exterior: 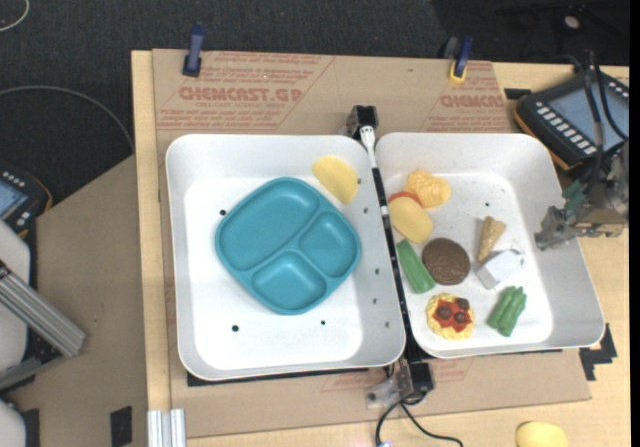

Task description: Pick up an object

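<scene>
The likeliest things to be picked lay in the right bin [530, 170], in the right half of the frame: a yellow corn-like piece [428, 188], a pale yellow lump [411, 220], a brown disc [445, 260], a green pod [413, 266], a cone [489, 237], a grey-white block [500, 266], a small pizza-like round [450, 315] and a green bundle [507, 310]. The cone and grey-white block lay nearest the tool [556, 231], just left of it, the cone's long axis running upright in the frame. The tool sat at the bin's right rim, blurred; whether it was spread or pressed together could not be told. The left bin [190, 235] carried a teal divided plate [288, 245] and a yellow lemon-like piece [336, 177], well apart from the tool. Both bins stood on the desk [160, 135].
</scene>
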Motion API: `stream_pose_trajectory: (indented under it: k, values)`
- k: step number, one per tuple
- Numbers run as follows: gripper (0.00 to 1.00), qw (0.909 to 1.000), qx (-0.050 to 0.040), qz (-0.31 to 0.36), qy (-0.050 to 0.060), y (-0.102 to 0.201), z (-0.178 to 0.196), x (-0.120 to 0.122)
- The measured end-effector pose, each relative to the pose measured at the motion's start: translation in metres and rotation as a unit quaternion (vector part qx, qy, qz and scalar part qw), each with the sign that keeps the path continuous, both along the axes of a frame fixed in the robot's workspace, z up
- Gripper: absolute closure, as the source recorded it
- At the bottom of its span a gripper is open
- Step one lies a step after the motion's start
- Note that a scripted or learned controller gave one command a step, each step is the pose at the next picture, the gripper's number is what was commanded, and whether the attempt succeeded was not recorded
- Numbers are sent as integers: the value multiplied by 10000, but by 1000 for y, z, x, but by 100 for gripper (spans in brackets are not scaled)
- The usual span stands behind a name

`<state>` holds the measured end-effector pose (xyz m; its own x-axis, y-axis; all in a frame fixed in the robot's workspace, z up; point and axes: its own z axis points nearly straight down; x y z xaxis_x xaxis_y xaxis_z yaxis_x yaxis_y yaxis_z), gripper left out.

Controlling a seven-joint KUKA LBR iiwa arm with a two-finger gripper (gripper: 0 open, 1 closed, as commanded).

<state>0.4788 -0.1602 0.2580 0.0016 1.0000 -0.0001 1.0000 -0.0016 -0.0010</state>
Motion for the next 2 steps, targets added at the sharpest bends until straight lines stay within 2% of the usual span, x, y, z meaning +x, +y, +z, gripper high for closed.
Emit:
stream_pose_trajectory:
  k: [1,2]
  values:
    - [100,10000,-16,-12,-14,-54,-8,0]
    - [100,10000,-10,0,-11,-65,-13,0]
